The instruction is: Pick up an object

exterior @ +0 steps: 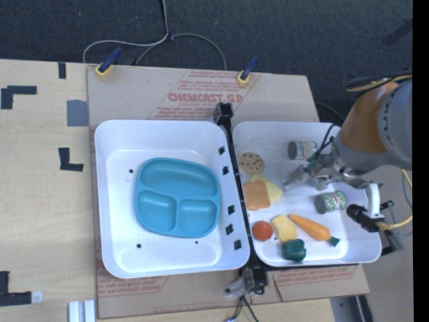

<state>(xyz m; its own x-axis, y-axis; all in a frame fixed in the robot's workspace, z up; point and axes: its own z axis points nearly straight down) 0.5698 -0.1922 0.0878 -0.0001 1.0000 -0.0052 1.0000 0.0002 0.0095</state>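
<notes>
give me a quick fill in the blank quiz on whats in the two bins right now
1. The blue tray lies in the ____ bin.
2. The carrot is coloured ____.
3. The cookie lies in the ____ bin.
4. The gripper hangs over the ____ bin.

Missing words: left; orange; right; right

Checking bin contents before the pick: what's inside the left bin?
The left bin holds one blue divided tray, lying flat with three compartments that have nothing in them. Whatever is under the tray is covered. The food items sit in the right bin.
</notes>
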